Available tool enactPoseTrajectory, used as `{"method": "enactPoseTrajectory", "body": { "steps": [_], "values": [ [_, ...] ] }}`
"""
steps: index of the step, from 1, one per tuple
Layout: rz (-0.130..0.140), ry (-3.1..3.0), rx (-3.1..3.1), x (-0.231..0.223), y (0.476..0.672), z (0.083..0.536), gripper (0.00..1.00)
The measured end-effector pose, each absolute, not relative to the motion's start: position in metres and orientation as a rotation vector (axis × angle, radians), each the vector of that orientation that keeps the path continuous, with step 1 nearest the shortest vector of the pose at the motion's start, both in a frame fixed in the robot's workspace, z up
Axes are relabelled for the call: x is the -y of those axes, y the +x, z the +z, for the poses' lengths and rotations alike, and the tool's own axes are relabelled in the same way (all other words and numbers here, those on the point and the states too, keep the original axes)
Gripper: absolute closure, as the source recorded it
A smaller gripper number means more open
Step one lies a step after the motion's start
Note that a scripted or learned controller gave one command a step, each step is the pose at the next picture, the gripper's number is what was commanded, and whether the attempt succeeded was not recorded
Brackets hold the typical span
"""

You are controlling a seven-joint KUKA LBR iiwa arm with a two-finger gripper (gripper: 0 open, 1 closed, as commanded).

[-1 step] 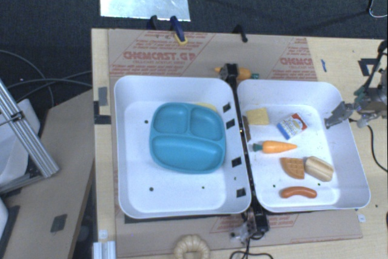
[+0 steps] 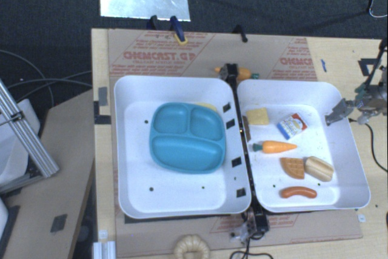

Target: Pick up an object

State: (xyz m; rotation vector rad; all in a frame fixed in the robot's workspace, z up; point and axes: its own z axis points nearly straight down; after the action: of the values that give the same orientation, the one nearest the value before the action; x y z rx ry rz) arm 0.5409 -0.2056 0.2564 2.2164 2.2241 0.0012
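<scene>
The right bin [image 2: 351, 158] holds several toy foods. A pale yellow cheese block [image 2: 257, 116] lies at its back left, with a small blue, red and white carton [image 2: 291, 125] to the right of it. An orange carrot [image 2: 274, 146] lies in the middle. Nearer the front are a brown waffle piece [image 2: 293, 167], a tan bread roll [image 2: 319, 168] and a reddish sausage [image 2: 297, 193]. My gripper [image 2: 337, 112] hangs over the right bin's right rim, to the right of the carton and apart from all the food.
The left bin [image 2: 133, 148] holds a blue divided plate [image 2: 187, 136] with a yellowish item [image 2: 207, 107] peeking out behind it. An orange object [image 2: 242, 74] sits behind the bins' joint. A beige ring [image 2: 193, 247] lies at the bench's front edge, and clamps [image 2: 177, 30] at the back.
</scene>
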Motion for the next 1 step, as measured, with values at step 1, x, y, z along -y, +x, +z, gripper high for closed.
{"method": "enactPoseTrajectory", "body": {
  "steps": [1],
  "values": [
    [0.0, 2.22, -2.224, 0.1996, 0.5401, 0.2136, 0.0]
  ]
}}
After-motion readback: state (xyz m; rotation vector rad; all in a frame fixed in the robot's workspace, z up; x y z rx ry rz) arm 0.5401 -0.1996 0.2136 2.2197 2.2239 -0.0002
